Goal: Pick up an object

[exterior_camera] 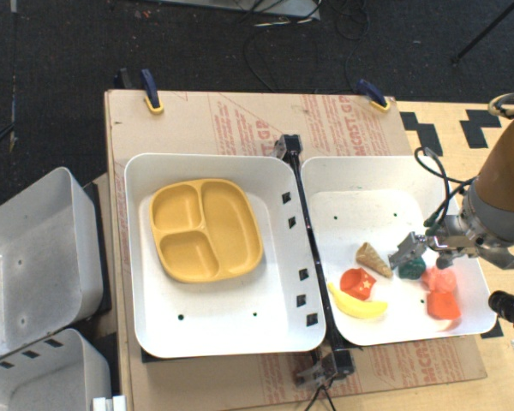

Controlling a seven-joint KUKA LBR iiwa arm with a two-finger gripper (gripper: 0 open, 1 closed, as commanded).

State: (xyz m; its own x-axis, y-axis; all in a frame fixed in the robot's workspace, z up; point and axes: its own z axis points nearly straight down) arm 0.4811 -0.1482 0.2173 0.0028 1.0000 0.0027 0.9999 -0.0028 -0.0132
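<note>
Yellow divided plate (207, 230) (three compartments) in left bin (146, 315).

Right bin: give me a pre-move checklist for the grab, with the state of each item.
1. Gripper over the right white bin: ok.
2. Target near the gripper: small dark green object sits right below it: ok.
3. Object between the fingers: cannot tell.
4. Crowding: the orange-red lumpy object lies close beside the green one: not ok.
5. Other items apart: tan wedge, red tomato-like piece, yellow banana: ok.
6. Yellow divided plate in the left white bin, out of the way: ok.
</note>
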